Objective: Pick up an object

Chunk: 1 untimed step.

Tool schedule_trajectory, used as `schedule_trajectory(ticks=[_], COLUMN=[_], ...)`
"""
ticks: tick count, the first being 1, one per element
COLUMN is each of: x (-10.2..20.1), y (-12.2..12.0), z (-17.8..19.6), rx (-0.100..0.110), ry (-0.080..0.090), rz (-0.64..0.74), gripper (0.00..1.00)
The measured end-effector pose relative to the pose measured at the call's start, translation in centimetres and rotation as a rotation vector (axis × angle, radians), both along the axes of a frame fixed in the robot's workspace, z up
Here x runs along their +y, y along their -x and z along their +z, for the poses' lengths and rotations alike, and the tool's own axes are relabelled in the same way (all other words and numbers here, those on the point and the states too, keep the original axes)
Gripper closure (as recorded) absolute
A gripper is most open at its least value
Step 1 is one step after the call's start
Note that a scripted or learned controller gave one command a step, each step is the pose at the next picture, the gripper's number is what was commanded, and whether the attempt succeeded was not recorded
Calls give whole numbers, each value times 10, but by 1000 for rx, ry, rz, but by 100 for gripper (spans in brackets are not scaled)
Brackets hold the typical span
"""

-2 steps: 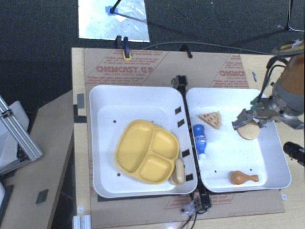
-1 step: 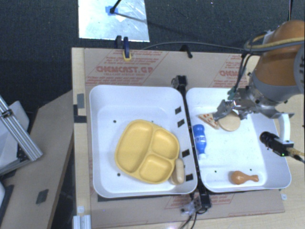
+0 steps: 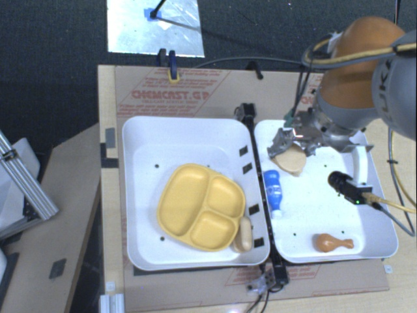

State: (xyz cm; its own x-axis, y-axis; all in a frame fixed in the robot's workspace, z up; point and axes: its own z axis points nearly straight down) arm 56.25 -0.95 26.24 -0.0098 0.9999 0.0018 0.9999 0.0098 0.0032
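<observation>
My gripper (image 3: 294,146) hangs low in the right bin (image 3: 378,230), near its back left corner. Its fingers stand open, spread over the upper edge of a tan bread-like piece (image 3: 292,163) that lies on the bin floor. The top of that piece is hidden under the gripper, and I cannot see whether the fingers touch it. A blue bottle (image 3: 272,189) lies along the bin's left wall. An orange-brown drumstick (image 3: 333,242) rests near the front of the same bin.
The left bin (image 3: 146,142) holds a yellow divided plate (image 3: 201,206) with a beige roll (image 3: 244,234) at its lower right edge. The arm's grey and orange body looms over the right bin's back right. A black divider separates the bins.
</observation>
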Motion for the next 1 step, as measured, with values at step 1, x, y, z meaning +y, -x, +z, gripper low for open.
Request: schedule_trajectory(ticks=[1], x=[46], y=[-13], z=[-1], rx=[1], ry=[0], rz=[0], gripper=[100])
